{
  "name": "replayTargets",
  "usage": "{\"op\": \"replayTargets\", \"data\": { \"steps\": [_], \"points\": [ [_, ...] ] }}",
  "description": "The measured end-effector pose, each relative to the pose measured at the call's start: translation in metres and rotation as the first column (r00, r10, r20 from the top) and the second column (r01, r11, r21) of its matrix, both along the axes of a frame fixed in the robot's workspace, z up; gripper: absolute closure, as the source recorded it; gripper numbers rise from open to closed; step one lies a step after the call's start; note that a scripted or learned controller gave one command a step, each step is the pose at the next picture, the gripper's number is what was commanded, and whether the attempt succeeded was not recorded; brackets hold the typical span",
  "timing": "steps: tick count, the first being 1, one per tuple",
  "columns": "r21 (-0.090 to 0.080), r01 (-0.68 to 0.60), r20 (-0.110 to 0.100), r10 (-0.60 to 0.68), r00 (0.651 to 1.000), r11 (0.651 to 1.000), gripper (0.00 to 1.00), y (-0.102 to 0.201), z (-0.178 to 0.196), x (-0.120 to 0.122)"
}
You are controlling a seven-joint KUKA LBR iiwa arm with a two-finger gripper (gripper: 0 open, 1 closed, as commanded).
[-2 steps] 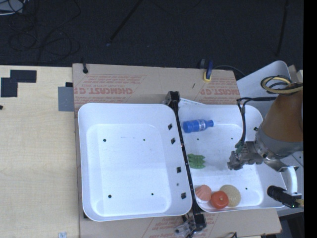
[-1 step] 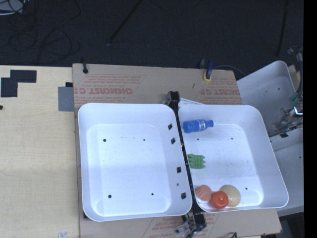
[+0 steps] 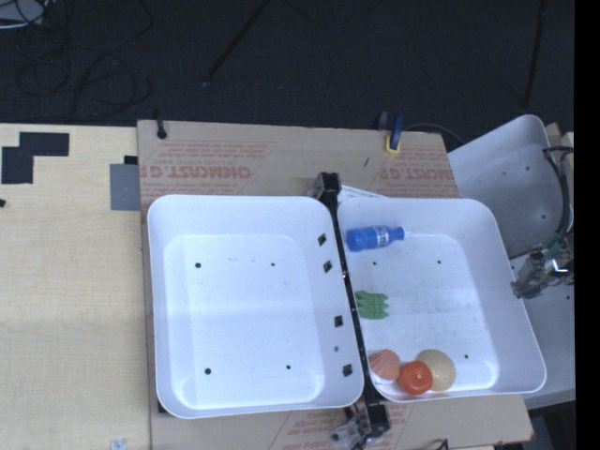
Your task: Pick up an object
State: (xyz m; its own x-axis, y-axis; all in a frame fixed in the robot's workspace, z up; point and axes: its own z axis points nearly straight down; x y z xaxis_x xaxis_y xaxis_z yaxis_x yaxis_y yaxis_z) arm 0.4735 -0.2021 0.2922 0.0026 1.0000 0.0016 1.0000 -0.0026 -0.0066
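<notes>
– Blue bottle [image 3: 374,238] as target? It lies on its side in the right bin [image 3: 441,289], far across from the pincer [image 3: 536,276], near the divider.
– Agreed. It lies apart from everything else. The red ball [image 3: 415,377], pink piece [image 3: 383,364] and beige piece [image 3: 438,367] are nearer the pincer but touch each other in the corner, so they make a poor first try.
– Pincer state?
– Cannot tell whether open or closed: too small and dark. It sits just outside the bin's rim and holds nothing that I can see.
– Approach?
– Judgement: go over the rim and across to above the bottle's middle. Close across the narrow width, not along the length. Descend straight, since a round body may roll.
– Green item [image 3: 371,305]?
– Also across the bin, beside the divider. It looks flat and hard to get under. Fallback only.
</notes>
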Motion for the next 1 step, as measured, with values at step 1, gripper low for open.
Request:
{"op": "replayTargets", "data": {
  "steps": [1],
  "points": [
    [-0.001, -0.012, 0.014, 0.012, 1.0, 1.0, 1.0, 0.0741, 0.0825, 0.0137]
  ]
}}
